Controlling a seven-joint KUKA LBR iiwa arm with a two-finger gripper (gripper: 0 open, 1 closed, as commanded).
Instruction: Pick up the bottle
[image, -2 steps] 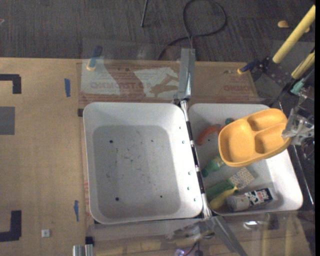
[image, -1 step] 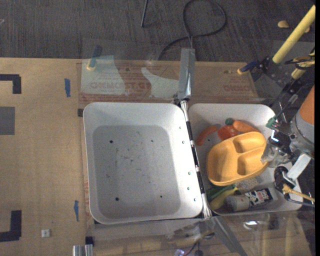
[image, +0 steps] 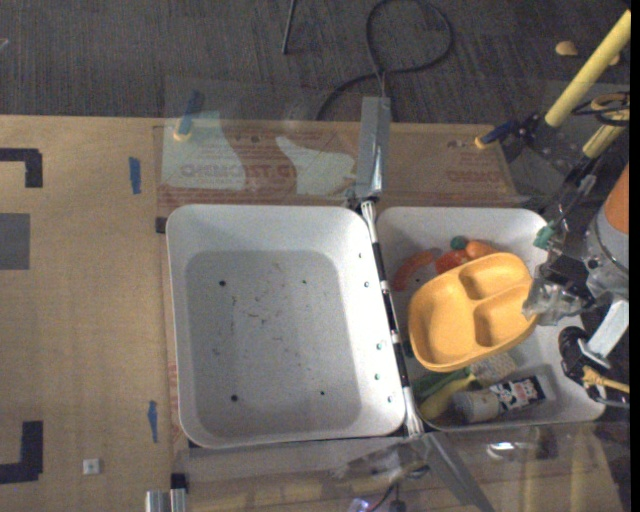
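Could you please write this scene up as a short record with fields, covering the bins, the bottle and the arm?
left bin: white, nothing lying in it
right bin: white, holds the tray, the bottle and other items
tray: yellow, divided, tilted over red and orange items
bottle: lying on its side near the front wall, grey cap toward the left, partly under the tray's edge
pincer: at the tray's right rim, away from the bottle
arm: reaching in from the right
task state: bottle not yet picked up
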